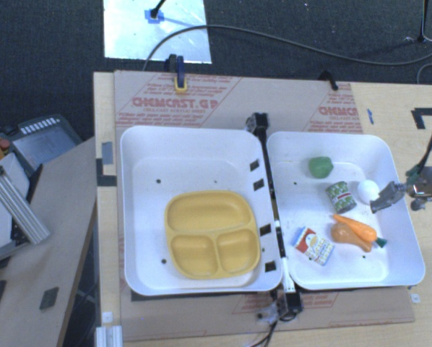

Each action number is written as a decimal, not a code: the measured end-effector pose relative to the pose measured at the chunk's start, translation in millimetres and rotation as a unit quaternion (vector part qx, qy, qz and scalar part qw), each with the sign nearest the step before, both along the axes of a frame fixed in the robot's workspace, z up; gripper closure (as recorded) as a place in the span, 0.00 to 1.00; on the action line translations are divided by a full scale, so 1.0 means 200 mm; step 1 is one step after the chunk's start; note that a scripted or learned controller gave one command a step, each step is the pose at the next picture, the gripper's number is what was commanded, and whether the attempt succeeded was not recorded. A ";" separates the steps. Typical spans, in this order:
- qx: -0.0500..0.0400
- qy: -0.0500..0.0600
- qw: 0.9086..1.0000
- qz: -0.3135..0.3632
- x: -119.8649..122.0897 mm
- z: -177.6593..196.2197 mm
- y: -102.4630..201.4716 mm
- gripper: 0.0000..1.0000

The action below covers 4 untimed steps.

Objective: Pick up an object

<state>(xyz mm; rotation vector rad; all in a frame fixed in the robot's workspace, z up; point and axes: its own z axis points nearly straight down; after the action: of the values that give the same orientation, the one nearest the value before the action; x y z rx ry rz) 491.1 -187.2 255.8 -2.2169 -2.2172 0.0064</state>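
The right bin [389, 150] holds a green lump [320, 166], a small green-and-white can [339, 196], a white ball [368, 190], an orange carrot [355, 228] lying over an orange lump [347, 236], and a small red-and-white carton [313, 245]. My gripper [386, 197] reaches in from the right edge, low over the bin's right side. Its grey fingers point left, just right of the white ball and above the carrot. Nothing shows between the fingers.
The left bin [144, 157] holds a yellow three-compartment plate [212, 233]. A black clip strip [266, 194] runs along the divide between the bins. Cables and a metal sheet [157, 19] lie beyond the bench.
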 end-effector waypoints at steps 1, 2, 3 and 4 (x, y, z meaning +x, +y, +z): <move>-0.001 -0.004 1.000 0.002 0.01 0.02 0.00 0.00; -0.001 -0.003 1.000 0.000 0.01 -0.19 -0.01 0.00; -0.001 -0.003 1.000 0.000 0.02 -0.40 -0.02 0.00; 0.000 -0.003 1.000 0.000 -0.01 -0.62 0.01 0.00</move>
<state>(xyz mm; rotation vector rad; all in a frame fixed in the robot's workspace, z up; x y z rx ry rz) 488.7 -186.1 131.4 -2.2187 -2.2208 0.0009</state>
